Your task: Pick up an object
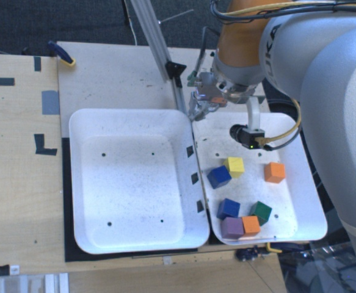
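Observation:
The right white bin (302, 195) holds several small cubes. A yellow cube (235, 166) touches a blue cube (219, 176), and an orange cube (275, 172) sits apart to their right. Near the front lie a second blue cube (229, 208), a green cube (262, 212), a purple cube (232, 227) and a small orange cube (251, 225), packed close. My gripper (199, 107) hangs over the back left corner of that bin, by the divide between the bins, well behind the cubes. Nothing is visibly in it.
The left white bin (129, 182) sits beside the right one. A slanted metal bar (153, 35) runs down to the bins' back edge near the gripper. A blue and yellow clamp (61, 52) lies at the back left. A black unit (248, 135) hangs off the arm.

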Motion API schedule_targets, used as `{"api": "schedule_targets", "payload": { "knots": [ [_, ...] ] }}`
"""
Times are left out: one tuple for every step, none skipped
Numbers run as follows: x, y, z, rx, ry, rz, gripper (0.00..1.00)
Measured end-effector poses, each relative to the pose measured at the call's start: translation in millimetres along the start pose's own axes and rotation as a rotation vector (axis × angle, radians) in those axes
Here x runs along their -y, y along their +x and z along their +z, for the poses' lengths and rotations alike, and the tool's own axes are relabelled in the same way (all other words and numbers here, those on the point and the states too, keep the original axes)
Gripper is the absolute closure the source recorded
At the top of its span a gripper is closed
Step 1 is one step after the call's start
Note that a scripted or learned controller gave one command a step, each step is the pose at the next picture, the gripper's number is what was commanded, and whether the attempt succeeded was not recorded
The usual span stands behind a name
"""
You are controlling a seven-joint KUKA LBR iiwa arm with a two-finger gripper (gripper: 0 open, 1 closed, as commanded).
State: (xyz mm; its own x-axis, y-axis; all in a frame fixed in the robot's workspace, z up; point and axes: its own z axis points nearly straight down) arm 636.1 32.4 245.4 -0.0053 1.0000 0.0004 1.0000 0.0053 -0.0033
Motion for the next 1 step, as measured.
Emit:
{"api": "schedule_targets", "payload": {
  "knots": [
    [-6.4, 61.0, 4.9, -0.001, -0.002, -0.002, 1.0]
  ]
}}
